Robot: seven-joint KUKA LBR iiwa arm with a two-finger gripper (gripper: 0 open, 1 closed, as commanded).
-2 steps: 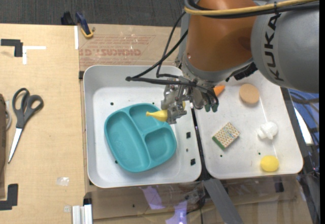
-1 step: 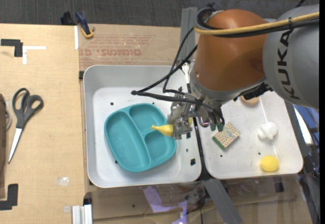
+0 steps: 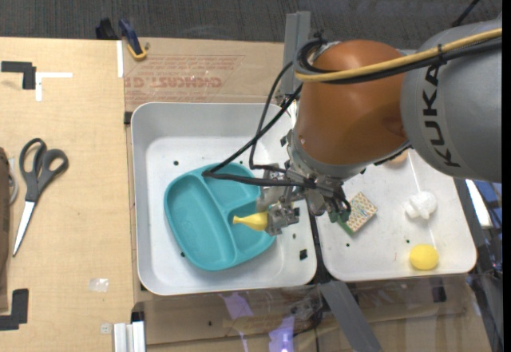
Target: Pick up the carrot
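A small yellow tapered piece [image 3: 250, 220] lies at the right edge of a teal divided plate [image 3: 200, 223] in the left bin [image 3: 152, 183]. Its thin end points left and its thick end meets my gripper [image 3: 278, 215], which hangs low over the plate's right rim. The grey arm with its orange band covers the wall between the two bins. Just past the arm, at the back of the right bin [image 3: 375, 266], a pale orange sliver [image 3: 397, 157] peeks out. I cannot tell whether that sliver or the yellow piece is the carrot.
The right bin holds a yellow ball [image 3: 424, 257], a white lump [image 3: 421, 205] and a small patterned block [image 3: 361, 212]. Scissors [image 3: 36, 175] lie on the wooden bench at the left. Black cables run from the arm down across the plate.
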